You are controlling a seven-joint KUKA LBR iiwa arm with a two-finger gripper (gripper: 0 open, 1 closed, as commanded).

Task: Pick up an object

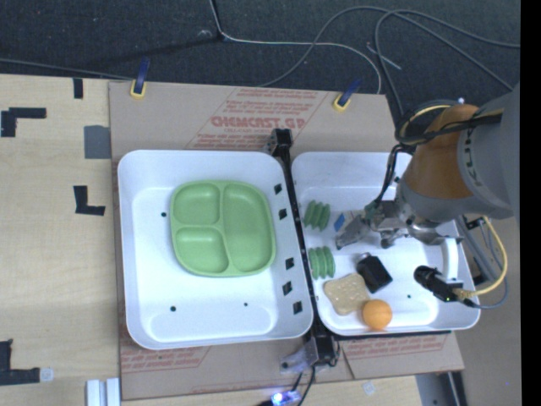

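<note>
My gripper [353, 235] hangs low over the middle of the right bin [423, 315], reaching in from the right under the orange-banded wrist. Just left of it lie a small blue piece [339, 222] and a green ridged piece [317, 214]. A second green ridged piece [322, 262] lies below that one. A black block [373, 272] sits right under the gripper, a tan cracker-like slab [345, 293] lies in front of it, and an orange ball [377, 314] rests near the bin's front wall. I see nothing held.
The left bin [139, 252] holds a green divided plate [223, 228]. A black divider with clips [292, 227] runs between the bins. The arm's body and cables cover the right bin's right side. Cardboard lies under both bins.
</note>
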